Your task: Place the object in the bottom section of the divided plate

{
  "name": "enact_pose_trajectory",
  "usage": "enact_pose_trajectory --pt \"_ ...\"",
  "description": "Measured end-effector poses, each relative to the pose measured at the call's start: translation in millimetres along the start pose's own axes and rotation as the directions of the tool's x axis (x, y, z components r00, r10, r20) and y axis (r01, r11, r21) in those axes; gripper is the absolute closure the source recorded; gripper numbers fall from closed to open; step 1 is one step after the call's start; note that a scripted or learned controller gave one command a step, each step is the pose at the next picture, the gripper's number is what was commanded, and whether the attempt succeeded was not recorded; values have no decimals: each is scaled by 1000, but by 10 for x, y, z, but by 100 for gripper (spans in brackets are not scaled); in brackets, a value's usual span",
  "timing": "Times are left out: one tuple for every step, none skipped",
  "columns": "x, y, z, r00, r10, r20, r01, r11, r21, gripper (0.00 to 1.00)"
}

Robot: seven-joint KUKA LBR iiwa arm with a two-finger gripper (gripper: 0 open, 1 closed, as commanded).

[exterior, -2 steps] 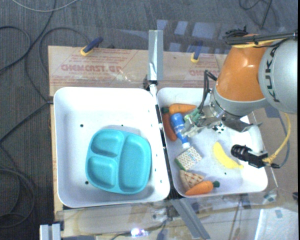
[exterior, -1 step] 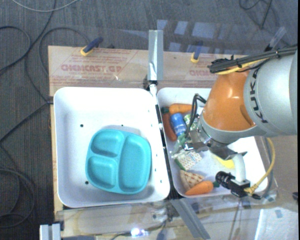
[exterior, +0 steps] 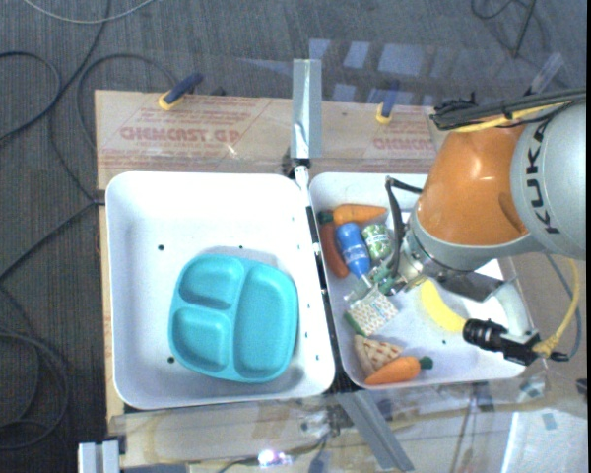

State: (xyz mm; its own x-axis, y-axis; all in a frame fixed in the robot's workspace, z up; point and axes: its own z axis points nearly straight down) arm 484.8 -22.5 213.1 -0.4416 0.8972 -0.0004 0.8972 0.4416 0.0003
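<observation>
Camera view looks down on the turquoise divided plate (exterior: pixel 236 315), which lies flat in the left bin (exterior: pixel 138 195), well apart from the gripper (exterior: pixel 386 279) and across the wall between the two bins from it. The plate has two small sections on the side far from the gripper and one large section on the nearer side. All three show only bare turquoise.

The gripper is low over the right bin (exterior: pixel 517 363), under the orange band of the arm (exterior: pixel 473 190), which covers much of it. Whether it is released or clenched, and on what, cannot be told from this angle.

Just below its tip in the view lies a checkered packet (exterior: pixel 372 313); whether the two touch cannot be told. Just beside the gripper on the plate's side is a blue bottle (exterior: pixel 354 249), with a green patterned piece (exterior: pixel 376 237) next to it. An upper carrot (exterior: pixel 360 213) lies beyond these, toward the bin's far edge. A red-orange piece (exterior: pixel 333 252) lies along the dividing wall.

On the gripper's other side, near it, lies a banana (exterior: pixel 439 306). Farther toward the bin's near edge are a brown wedge (exterior: pixel 372 349) and a lower carrot (exterior: pixel 394 369), close together.
</observation>
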Motion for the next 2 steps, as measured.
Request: enact_pose_trajectory --pt "-253 -142 302 997 84 -2 -84 996 4 100" --pt "-559 -293 303 942 336 -1 -336 942 4 100"
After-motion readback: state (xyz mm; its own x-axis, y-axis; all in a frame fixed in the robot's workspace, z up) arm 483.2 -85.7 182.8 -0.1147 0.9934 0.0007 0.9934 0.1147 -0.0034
